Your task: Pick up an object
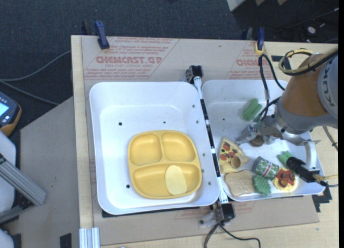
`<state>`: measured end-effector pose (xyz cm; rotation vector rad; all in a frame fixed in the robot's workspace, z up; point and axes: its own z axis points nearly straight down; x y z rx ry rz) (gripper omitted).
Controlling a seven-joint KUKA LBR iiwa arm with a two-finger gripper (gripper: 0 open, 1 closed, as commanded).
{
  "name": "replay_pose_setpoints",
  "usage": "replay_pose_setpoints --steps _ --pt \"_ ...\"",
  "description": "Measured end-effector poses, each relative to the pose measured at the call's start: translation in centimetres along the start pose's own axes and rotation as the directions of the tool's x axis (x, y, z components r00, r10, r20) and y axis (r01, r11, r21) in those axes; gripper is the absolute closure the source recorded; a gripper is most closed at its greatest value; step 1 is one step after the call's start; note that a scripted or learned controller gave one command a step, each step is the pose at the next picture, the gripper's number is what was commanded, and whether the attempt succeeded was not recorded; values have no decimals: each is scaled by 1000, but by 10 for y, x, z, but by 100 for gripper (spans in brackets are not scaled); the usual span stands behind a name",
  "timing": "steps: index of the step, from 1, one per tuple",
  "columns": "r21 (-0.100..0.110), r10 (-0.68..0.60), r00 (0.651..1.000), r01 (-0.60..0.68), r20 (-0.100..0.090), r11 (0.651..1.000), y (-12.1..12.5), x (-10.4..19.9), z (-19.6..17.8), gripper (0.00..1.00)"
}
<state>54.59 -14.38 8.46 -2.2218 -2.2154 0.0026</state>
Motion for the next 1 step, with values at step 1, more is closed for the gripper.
replay_pose_setpoints --steps 1 --pt "-11 -4 1000 4 6 1000 71 -44 -1 0"
